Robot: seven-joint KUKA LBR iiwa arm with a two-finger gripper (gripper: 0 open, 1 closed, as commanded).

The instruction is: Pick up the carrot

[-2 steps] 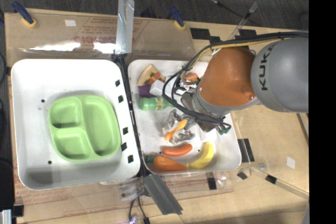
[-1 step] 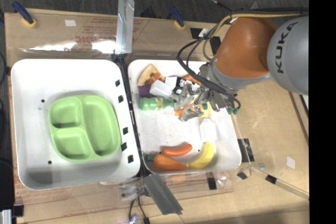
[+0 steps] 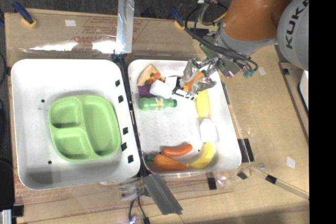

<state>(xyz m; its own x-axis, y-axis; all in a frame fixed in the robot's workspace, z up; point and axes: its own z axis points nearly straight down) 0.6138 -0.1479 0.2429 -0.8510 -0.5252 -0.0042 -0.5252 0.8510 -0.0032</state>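
A carrot (image 3: 167,163), orange with a green stub at its left end, lies along the front wall of the right bin (image 3: 229,113). It sits between a red-orange sausage (image 3: 177,150) and a banana (image 3: 206,157). My gripper (image 3: 195,77) hangs over the bin's back right part, far from that carrot. A slim orange carrot-like piece (image 3: 192,80) shows between its metal fingers, tilted and above a black-and-white card (image 3: 185,93).
The right bin also holds a pizza slice (image 3: 148,74), a white block (image 3: 160,88), a green bottle (image 3: 156,104), a yellow piece (image 3: 203,104) and a white piece (image 3: 208,130). A green divided plate (image 3: 84,126) lies in the left bin (image 3: 21,113).
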